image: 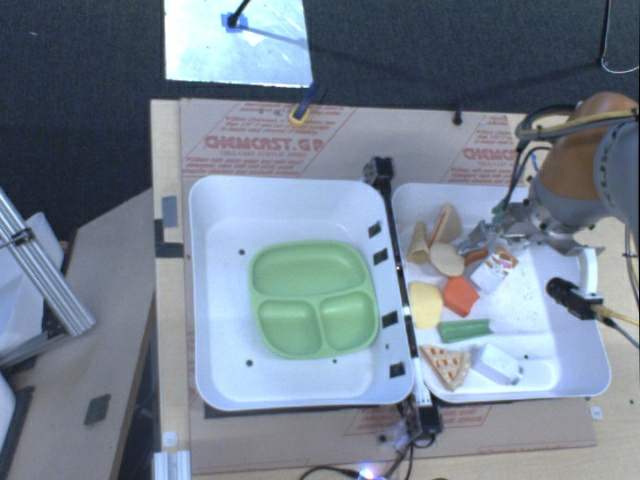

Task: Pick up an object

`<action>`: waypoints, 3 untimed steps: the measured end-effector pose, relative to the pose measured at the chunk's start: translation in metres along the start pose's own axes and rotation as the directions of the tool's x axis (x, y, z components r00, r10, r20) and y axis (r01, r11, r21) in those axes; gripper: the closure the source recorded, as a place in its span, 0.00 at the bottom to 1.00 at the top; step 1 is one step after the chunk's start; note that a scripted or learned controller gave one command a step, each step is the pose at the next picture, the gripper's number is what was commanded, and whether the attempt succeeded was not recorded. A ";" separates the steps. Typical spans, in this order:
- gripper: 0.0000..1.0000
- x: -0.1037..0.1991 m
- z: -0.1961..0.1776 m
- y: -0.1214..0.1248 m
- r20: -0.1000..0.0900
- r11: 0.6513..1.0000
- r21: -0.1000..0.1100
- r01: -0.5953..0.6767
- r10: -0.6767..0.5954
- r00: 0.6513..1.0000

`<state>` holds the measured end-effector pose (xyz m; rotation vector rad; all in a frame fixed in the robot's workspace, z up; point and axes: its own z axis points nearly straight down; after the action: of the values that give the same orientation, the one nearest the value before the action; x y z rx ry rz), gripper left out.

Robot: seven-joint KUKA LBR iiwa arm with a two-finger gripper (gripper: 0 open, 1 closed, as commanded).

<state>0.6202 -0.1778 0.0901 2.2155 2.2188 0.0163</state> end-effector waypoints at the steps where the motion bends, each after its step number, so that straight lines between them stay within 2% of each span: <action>1: 1.00 -0.001 -0.014 0.003 0.005 1.000 -0.009 0.002 -0.002 1.000; 2: 1.00 0.004 -0.078 0.004 0.005 1.000 0.003 0.004 -0.004 1.000; 3: 1.00 0.004 -0.133 0.007 0.005 1.000 0.003 0.005 -0.005 1.000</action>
<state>0.6253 -0.1743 0.2230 2.2091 2.2229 0.0067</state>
